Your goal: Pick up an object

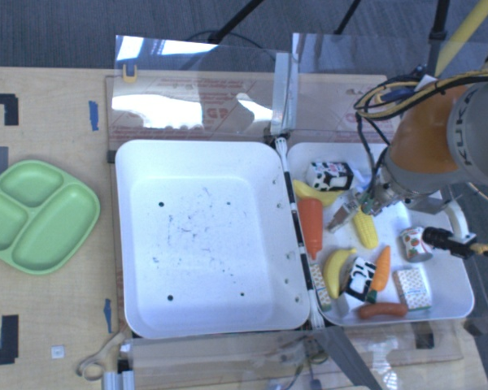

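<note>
My gripper (351, 213) hangs low in the right bin (459, 299), under the grey arm with its orange band (423, 140). It stands open, one grey finger (338, 218) angled toward the orange carrot (311, 224). The upper end of a yellow corn cob (365, 231) lies right beside the other finger. I see nothing gripped between the fingers. A black-and-white cow-patterned item (329, 175) lies just behind the gripper.
The right bin also holds a banana (337, 271), a black-and-white box (358, 279), a small carrot (381, 268), a red sausage (382, 309), a wafer pack (412, 288) and a small can (411, 244). The left bin (138, 177) adjoins it. A green divided plate (37, 215) sits far left.
</note>
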`<state>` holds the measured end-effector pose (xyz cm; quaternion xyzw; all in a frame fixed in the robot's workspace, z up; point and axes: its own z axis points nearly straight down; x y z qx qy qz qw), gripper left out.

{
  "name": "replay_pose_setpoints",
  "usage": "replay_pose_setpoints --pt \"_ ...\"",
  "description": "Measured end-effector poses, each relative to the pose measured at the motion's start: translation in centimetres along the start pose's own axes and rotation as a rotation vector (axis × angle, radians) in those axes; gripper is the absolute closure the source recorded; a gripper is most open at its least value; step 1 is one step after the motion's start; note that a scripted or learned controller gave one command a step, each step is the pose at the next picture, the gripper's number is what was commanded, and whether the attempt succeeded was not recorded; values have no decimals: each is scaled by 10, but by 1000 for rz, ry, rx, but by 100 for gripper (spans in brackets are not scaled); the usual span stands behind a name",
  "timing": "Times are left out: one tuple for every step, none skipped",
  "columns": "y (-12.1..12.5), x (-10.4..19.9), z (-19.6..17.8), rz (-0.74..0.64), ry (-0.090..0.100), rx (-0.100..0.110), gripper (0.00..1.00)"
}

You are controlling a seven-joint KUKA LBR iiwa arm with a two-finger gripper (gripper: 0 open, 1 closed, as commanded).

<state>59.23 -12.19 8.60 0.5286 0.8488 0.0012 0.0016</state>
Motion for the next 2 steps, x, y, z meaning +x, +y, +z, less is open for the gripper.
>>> replay_pose_setpoints --pt "1 -1 -9 2 0 -2 100" --pt "71 21 -163 170 2 7 100"
